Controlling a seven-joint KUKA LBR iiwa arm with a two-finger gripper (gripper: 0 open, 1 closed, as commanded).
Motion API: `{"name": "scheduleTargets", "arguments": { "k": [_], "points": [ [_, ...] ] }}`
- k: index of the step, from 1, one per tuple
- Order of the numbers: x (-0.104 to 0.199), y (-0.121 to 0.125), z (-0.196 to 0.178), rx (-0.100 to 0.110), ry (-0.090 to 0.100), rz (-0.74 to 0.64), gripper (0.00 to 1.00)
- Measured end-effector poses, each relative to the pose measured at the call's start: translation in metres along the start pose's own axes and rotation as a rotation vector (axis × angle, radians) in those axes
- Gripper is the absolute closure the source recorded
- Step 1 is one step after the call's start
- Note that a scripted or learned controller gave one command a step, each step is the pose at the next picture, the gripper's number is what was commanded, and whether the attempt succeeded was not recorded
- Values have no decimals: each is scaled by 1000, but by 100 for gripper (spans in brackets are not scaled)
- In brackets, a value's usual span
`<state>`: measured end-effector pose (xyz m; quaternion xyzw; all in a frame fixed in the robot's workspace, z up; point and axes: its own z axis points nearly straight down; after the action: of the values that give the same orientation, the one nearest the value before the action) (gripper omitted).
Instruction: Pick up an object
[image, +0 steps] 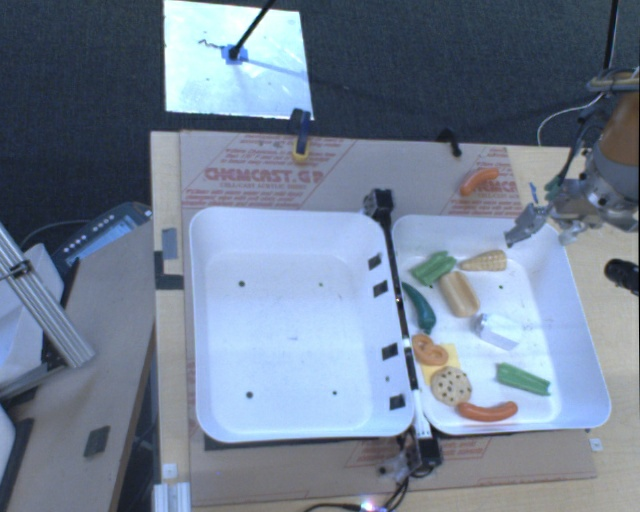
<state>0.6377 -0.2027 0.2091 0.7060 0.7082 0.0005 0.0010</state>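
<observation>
The right bin (575, 300) holds several toy foods: a green pepper (433, 267), a corn cob (483, 262), a tan bun (459, 293), a dark green cucumber (420, 305), a grey-white piece (493, 331), an orange slice (430, 350), a cookie (451, 384), a red sausage (487, 410) and a green pod (523, 378). My gripper (547, 230) hangs above the bin's far right corner, just right of the corn cob. It is open, and nothing sits between its fingers.
The left bin (290, 230) lies beside the right one, with a black divider (395, 300) between them. An orange toy (480, 180) rests on the cardboard behind the right bin. A yellow-and-blue clamp (299, 135) stands at the bench's back edge.
</observation>
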Motion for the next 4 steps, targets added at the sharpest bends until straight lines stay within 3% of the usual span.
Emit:
{"name": "scheduleTargets", "arguments": {
  "k": [1,2,3,4],
  "points": [
    [156,33,25,-1,6,-15,0],
    [242,29,24,0,2,-8,0],
    [237,30,13,-2,1,-4,100],
    [311,33,-104,-11,4,-8,100]
  ]
}}
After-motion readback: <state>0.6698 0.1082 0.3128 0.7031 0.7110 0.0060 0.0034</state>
